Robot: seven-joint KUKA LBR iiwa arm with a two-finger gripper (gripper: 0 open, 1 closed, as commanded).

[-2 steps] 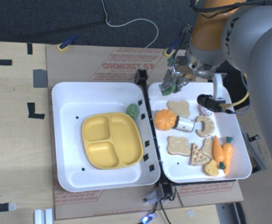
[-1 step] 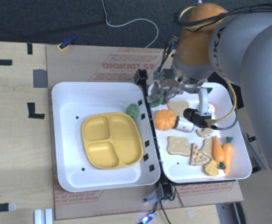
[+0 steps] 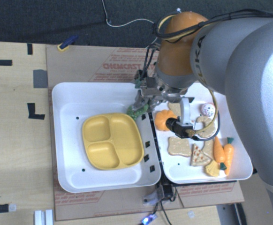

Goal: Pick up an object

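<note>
Yellow divided plate in a white bin; orange carrots, a tan bread slice — and a white egg with coloured speckles.

Smooth, glossy white plastic bins; the yellow divided plate looks matt plastic; brown cardboard beneath, and the bench pale wood
</note>
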